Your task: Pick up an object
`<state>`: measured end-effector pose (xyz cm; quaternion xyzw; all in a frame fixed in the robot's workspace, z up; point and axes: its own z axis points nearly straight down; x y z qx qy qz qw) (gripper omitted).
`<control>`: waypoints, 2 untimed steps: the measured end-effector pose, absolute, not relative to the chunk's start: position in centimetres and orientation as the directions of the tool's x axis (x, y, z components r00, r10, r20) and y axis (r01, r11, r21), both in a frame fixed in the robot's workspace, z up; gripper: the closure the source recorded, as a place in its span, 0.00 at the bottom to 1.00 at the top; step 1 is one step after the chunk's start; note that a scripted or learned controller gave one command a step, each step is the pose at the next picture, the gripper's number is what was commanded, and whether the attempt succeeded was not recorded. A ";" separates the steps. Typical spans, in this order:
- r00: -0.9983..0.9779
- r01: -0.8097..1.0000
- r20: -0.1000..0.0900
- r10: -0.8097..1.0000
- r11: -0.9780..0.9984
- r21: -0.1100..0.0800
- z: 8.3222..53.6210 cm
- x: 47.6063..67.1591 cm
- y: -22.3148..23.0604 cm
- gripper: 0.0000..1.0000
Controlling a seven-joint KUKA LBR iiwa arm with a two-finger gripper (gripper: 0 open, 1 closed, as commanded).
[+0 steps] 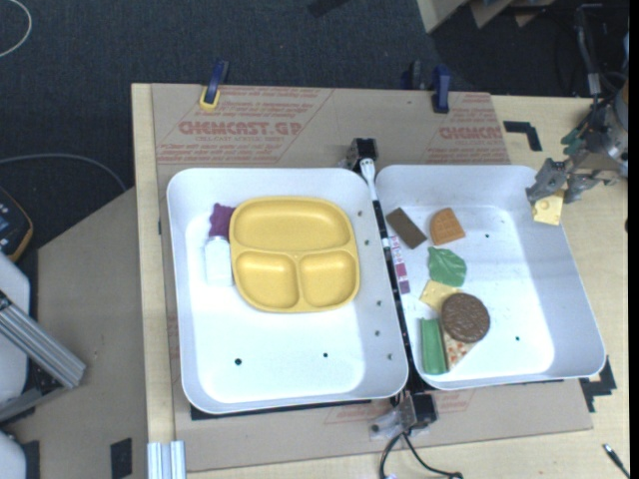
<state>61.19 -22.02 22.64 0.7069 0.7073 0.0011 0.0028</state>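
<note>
Hovering over the far right corner of the right bin [589, 312], the gripper [555, 190] has its fingers clamped on a pale yellow piece [547, 211], lifted clear of the brown disc [465, 317] and green strip [431, 345] down below.

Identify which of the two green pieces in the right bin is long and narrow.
The green stick-shaped piece near the front edge, left of the round brown cookie. The other, a green leaf-shaped piece, is broad and rumpled.
</note>
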 end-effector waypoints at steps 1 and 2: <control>-0.004 1.000 0.002 1.000 0.004 -0.002 23.6 59.9 -17.3 1.00; -0.006 1.000 0.004 1.000 0.006 -0.002 23.9 58.7 -11.2 1.00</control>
